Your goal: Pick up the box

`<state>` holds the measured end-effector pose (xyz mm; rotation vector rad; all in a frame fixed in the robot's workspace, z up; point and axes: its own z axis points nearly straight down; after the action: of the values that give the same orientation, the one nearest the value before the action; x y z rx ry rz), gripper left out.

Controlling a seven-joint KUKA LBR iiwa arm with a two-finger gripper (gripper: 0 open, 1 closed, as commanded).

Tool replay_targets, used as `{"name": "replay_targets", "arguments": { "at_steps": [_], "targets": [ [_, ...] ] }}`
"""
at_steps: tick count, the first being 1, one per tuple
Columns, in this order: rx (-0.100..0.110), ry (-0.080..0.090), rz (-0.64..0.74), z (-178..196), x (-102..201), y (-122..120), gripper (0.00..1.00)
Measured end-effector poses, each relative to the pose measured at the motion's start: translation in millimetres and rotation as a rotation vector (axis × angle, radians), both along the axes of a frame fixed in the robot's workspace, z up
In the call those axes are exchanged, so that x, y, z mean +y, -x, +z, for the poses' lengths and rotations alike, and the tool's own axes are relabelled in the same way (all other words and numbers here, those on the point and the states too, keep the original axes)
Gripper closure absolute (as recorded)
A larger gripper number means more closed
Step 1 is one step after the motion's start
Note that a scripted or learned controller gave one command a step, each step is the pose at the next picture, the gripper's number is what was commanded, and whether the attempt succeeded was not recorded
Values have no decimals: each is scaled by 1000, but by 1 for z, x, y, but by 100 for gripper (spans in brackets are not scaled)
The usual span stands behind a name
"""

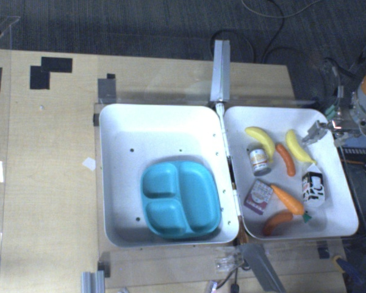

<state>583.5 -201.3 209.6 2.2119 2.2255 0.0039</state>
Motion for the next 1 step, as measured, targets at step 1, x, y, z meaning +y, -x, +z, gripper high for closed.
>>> {"name": "replay_targets", "arguments": {
  "at_steps": [1],
  "targets": [
    [-1,-3,-295,-118,82,50,0]
  ]
}}
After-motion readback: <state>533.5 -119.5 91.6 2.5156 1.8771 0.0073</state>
